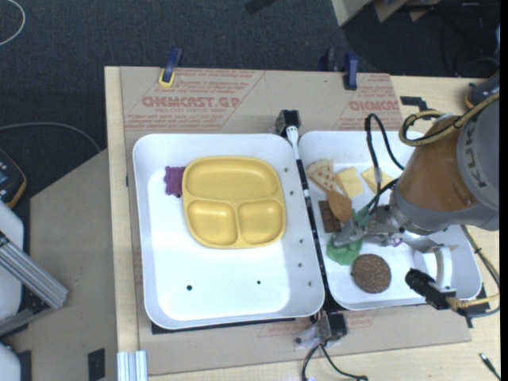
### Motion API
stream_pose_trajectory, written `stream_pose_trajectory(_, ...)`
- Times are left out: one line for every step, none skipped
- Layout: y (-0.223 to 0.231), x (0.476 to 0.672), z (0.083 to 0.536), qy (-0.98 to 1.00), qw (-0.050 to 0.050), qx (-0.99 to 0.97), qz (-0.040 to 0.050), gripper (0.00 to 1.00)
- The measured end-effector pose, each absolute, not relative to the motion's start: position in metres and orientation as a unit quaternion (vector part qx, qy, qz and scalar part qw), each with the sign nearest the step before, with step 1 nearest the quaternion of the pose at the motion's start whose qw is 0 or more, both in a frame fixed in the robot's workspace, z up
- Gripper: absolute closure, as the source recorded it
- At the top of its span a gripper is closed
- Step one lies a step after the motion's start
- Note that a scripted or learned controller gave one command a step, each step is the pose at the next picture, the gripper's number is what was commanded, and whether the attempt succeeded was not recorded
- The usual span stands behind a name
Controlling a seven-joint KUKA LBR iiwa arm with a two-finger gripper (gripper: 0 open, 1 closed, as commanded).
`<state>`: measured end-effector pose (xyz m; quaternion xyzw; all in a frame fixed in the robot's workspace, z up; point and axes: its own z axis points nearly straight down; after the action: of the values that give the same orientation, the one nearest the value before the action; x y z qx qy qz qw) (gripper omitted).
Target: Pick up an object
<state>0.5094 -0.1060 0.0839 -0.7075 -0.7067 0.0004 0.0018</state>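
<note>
Reaching in from the right, the gripper [349,235] is seen low in the right bin [468,280], directly over a green object [343,252]; whether its fingers are parted cannot be told. A brown disc [371,273] lies just beside

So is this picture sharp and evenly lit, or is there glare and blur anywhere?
Camera view: lighting is soft and even; the two shallow white bins look bright but show no harsh glare; the yellow three-compartment plastic tray casts hardly any shadow; the small food items under the two-finger gripper look soft and hard to make out.
</note>
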Motion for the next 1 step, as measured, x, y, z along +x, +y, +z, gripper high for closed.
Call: stream_pose_trajectory(-0.1059,0.5109,0.0964,-0.707,-0.001,-0.708,-0.0016,1.00)
